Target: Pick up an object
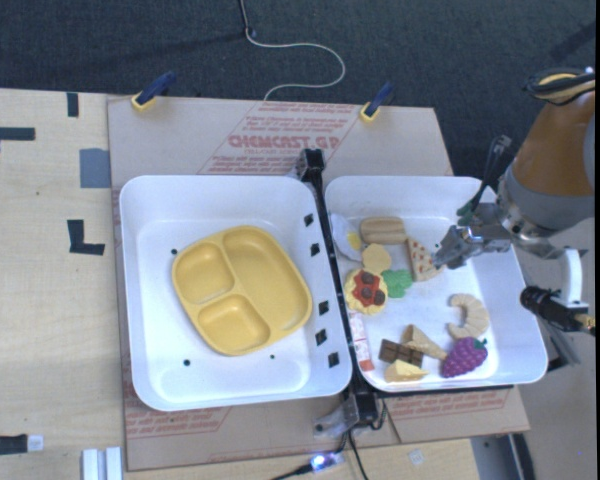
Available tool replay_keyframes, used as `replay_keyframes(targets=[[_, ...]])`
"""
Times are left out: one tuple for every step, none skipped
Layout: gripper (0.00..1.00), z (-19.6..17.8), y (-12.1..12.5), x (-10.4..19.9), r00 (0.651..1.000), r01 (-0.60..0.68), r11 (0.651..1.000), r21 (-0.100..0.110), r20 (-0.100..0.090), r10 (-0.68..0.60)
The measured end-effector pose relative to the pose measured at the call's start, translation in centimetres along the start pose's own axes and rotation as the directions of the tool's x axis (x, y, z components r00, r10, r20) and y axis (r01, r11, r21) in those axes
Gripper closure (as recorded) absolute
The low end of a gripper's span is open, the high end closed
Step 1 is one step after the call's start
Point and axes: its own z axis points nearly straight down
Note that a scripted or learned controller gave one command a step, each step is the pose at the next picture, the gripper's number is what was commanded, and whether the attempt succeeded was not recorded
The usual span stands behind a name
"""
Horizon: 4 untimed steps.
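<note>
Nearest the front edge of the surface, the right bin (520, 363) carries my choices: purple grapes (464, 357) by its front rim, a chocolate piece (396, 351) and cheese wedges (413, 356) beside them, a pale croissant (469, 314) just behind. Toward the bin's middle lie a small pizza round (366, 291) touching something green (397, 282), a pizza slice (420, 259), and at the back a bread loaf (382, 230). In the left bin (140, 268) sits a yellow divided plate (242, 288), alone.

My hand (452, 250) hangs over the right bin's middle, just beside the pizza slice — whether its fingers are spread or pressed together I cannot tell from this angle, and nothing is visibly between them. By my reading, the pick is not yet made: every piece lies on the bin floor. What is left is the whole of it — closing on one piece, likely that slice, and lifting it clear.

At the surface's back edge, two clamps (153, 89) pin the cardboard sheet (280, 138).
</note>
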Motion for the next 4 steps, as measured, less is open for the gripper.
replay_keyframes(targets=[[1.00, -1.6, 0.0, 0.1, 1.000, 0.000, 1.000, 0.003, -0.001, 0.000], [1.00, -1.3, 2.4, 5.8, 1.000, 0.006, 1.000, 0.003, -0.003, -0.006], [1.00, -0.3, 5.0, 10.1, 1.000, 0.004, 1.000, 0.004, -0.001, -0.004], [1.00, 0.0, 8.2, 14.6, 1.000, 0.005, 1.000, 0.003, -0.002, -0.005]])
